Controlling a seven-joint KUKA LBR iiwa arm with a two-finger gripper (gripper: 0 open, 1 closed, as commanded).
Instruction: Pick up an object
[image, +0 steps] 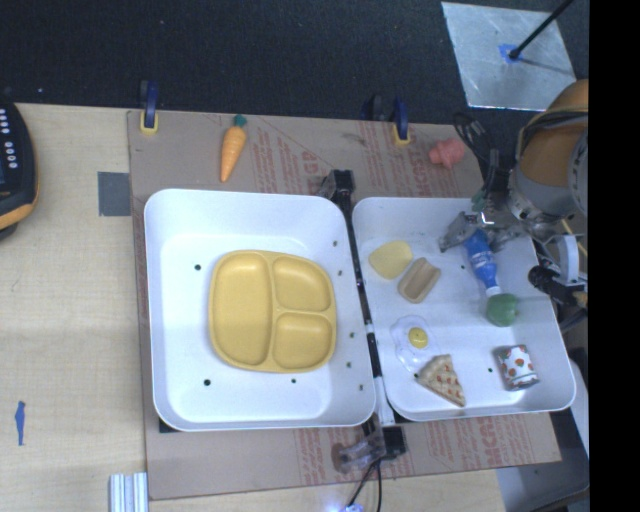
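Observation:
My gripper (479, 230) hangs over the far part of the right bin (560, 400), its fingers spread open. A blue bottle (483, 264) lies in the bin just below, with its far end between the fingertips; the fingers are not closed on it. Also in this bin are a green ball (502, 308), a small printed can (516, 367), a pizza slice (441, 380), a fried egg (412, 337), a tan bun (419, 280) and a pale yellow piece (390, 258).
The left bin (170, 390) holds a yellow divided plate (272, 310). On the board behind the bins lie a toy carrot (232, 148) and a pink object (448, 152). The arm's orange band (550, 140) rises at the right edge.

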